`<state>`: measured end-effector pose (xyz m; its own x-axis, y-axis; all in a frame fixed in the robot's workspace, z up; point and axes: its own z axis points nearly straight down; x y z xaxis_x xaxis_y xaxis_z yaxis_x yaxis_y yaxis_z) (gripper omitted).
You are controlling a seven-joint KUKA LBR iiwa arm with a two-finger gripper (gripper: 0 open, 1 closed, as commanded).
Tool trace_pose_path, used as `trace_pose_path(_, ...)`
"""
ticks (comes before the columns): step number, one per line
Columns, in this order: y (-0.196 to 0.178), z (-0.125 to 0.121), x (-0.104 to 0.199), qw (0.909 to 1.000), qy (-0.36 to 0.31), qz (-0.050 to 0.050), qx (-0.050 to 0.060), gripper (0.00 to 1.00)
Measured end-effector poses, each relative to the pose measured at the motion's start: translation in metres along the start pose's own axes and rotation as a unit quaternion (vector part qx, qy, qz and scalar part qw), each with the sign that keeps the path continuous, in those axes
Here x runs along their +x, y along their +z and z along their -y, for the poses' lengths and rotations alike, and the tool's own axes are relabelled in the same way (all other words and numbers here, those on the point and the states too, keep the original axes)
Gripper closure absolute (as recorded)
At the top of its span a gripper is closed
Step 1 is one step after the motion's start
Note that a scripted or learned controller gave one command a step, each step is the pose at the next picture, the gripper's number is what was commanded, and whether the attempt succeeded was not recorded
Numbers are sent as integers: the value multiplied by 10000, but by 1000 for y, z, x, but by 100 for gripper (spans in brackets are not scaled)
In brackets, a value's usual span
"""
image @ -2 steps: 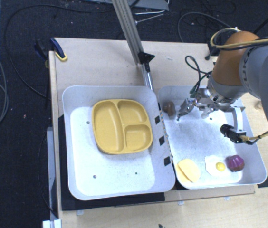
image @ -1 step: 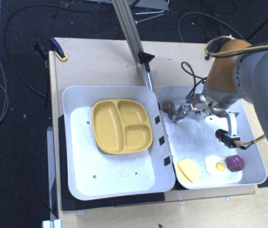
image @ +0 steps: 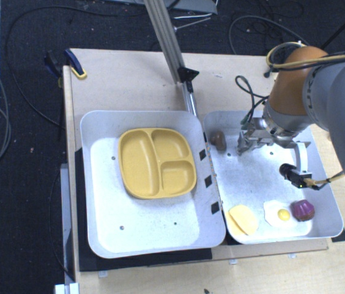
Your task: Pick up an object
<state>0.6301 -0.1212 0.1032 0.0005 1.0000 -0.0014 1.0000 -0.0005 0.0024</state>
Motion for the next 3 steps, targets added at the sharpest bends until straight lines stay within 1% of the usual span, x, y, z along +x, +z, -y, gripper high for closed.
trace_pose_path(1,-42,1,1,10000,-4,-4,-5,100)
trace_pose_path(2,-99,-9,4,10000,-19,-2,-18,100)
trace_pose_path(3,-162,-10,-1,10000,-14,2,-23,100)
